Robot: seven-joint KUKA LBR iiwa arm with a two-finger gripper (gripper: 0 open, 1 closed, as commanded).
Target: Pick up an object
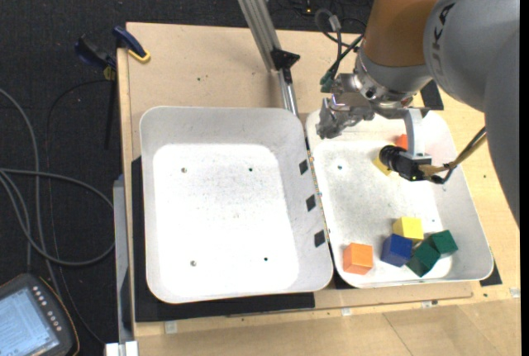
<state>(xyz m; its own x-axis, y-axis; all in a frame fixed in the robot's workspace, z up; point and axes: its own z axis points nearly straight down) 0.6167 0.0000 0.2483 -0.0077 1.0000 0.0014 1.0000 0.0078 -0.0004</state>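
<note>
Items before you, by place in the frame:

1. Bench: pale board, centre of frame, carrying both bins.
2. Left bin: shallow, white, speckled floor, centre-left.
3. Right bin: shallow, white, centre-right, edge to edge with the left bin.
4. Arm: grey with an orange band, entering from the upper right.
5. Gripper: over the upper-left corner of the right bin, just beside the seam between the bins. You cannot tell from this view whether it is released or clenched. Nothing is seen held in it.
6. Candidates for picking, all in the lower-right part of the right bin, well apart from the gripper:
   - orange cube, leftmost, near the lower rim;
   - blue cube, just right of the orange one;
   - yellow cube, touching the blue cube's upper side;
   - two green cubes, close together, right of the blue one.
7. Blue-and-yellow clamp: upper-left corner of the bench.
8. Metal rail: slanting down from the top edge toward the seam.
9. Screen: lower-left corner, on the dark floor.
</note>
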